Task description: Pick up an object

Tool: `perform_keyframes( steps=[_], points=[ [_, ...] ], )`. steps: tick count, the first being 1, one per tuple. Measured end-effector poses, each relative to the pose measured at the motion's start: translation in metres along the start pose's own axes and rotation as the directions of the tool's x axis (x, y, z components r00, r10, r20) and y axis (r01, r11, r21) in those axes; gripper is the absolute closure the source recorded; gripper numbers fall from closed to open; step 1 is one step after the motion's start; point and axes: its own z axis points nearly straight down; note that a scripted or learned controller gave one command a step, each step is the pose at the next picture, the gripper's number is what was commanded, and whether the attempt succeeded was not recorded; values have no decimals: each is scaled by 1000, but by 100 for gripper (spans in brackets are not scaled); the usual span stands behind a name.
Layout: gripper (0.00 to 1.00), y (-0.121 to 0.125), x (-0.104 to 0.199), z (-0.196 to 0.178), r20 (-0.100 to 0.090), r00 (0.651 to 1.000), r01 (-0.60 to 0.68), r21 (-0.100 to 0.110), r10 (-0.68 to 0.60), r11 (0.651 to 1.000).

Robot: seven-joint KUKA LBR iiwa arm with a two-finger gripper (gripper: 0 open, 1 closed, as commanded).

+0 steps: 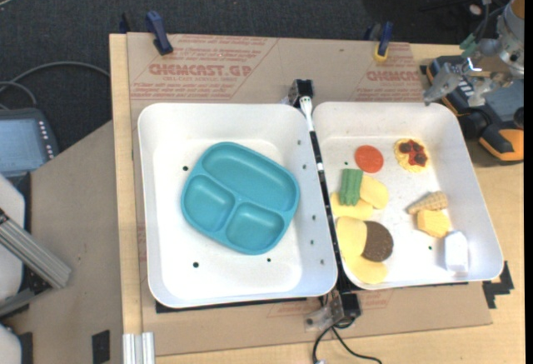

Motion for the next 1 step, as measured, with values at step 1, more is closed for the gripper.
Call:
perform_keyframes(
  steps=[1],
  points=[
    [0,-50,28,179,-4,1000,-1,11,1,1000]
  ],
)
